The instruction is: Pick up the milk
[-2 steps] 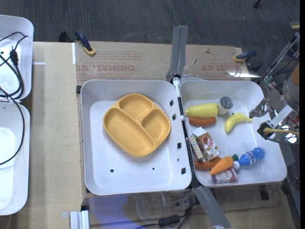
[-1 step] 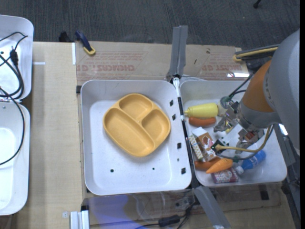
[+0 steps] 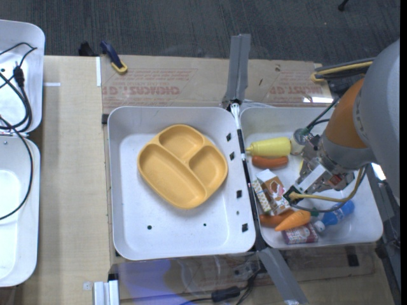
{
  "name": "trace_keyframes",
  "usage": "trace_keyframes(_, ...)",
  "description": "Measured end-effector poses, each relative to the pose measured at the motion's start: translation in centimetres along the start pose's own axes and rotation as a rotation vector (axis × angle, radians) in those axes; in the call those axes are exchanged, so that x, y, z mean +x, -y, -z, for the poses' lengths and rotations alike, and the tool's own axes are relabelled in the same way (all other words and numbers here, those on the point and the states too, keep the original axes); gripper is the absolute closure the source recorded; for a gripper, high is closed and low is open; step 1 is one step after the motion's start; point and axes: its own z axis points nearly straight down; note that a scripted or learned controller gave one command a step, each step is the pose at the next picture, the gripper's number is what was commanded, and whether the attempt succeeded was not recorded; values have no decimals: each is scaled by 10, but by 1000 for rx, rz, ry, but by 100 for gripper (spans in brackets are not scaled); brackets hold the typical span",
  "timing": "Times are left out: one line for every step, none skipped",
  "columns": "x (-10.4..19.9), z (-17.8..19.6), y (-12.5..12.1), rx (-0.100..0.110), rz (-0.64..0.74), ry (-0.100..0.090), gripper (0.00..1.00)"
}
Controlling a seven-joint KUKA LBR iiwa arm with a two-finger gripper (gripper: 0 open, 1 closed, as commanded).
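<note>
Grey-and-orange arm [image 3: 353, 127] over the right shallow white bin [image 3: 364, 229]
Small white-and-brown milk carton [image 3: 269, 194] lies by the bin's left wall, between red sausage [image 3: 269, 161] and orange carrot [image 3: 292, 220]; jaws just beside it, state indiscernible

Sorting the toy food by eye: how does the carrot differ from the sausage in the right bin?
The sausage is reddish, even in width, lying level beside the yellow bottle; the carrot is brighter orange, tapered, tilted, nearer the front wall. Both lie in the right bin.

Dark carpet floor [image 3: 178, 18] lies beyond the cardboard-covered bench [image 3: 191, 81].
</note>
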Motion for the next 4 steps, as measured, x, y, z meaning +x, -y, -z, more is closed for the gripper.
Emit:
trace_keyframes(12,86,86,-8,37,-6,100)
trace_keyframes(51,105,175,-9,161,-5,100)
trace_keyframes(31,85,126,-7,316,-3,100)
trace_keyframes(72,100,204,-11,578,-3,100)
